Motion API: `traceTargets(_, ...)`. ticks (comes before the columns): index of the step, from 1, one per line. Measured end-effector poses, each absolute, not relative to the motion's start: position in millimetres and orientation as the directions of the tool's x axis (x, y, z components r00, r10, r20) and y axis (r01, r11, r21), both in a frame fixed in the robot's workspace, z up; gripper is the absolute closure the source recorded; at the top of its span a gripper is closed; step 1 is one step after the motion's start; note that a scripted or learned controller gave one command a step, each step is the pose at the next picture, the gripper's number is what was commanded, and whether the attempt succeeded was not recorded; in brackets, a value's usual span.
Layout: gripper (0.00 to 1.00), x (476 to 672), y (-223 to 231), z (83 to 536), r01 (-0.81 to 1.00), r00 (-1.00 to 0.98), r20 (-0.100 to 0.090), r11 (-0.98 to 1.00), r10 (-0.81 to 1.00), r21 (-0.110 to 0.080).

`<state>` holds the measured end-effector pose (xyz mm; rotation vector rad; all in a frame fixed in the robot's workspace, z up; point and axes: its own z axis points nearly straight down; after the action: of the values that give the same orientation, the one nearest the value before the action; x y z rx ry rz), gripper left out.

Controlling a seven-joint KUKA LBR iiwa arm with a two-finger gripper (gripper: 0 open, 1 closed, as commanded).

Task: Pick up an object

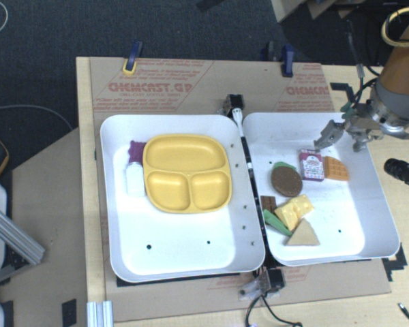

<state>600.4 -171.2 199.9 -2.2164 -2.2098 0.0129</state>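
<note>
The desk [191, 80] carries two white bins side by side. The left bin [184, 251] holds a big yellow tray [187, 171], set toward the bin's far edge, with a small white and purple bottle [134, 169] lying against the tray's left side. The right bin [368, 210] holds the loose pieces that are fair game for the pick, bunched in its middle and toward its left wall. A brown disc [286, 180] sits near the centre with a green bit [283, 165] peeking out behind it. Just to its right stands a purple packet [312, 166], touching an orange waffle [335, 169]. Nearer the front edge lie a yellow wedge [295, 211], a tan triangle [302, 235], a dark brown bar [268, 203] and a green strip [275, 225], all crowded together.

The arm [395, 80] reaches in over the right bin's far right corner. The claw [341, 136] hangs there with its fingers spread wide and nothing between them, above and just beyond the packet and waffle.

I judge this the approach step: nothing is lifted yet. The packet looks the nearest target. The next move calls for lowering the claw straight over one piece, fingers straddling it, and the close contact between packet and waffle could spoil a clean grip.
</note>
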Motion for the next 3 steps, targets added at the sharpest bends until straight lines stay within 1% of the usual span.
traceTargets(1,0.0,603.6,-171,209,1.0,0.0,0.0,0.0,1.0,0.001)
traceTargets(2,0.0,594.0,-170,152,1.0,0.0,0.002,0.0,1.0,-0.005)
traceTargets(3,0.0,594.9,-173,91,1.0,0.001,0.0,-0.001,1.0,0.002)
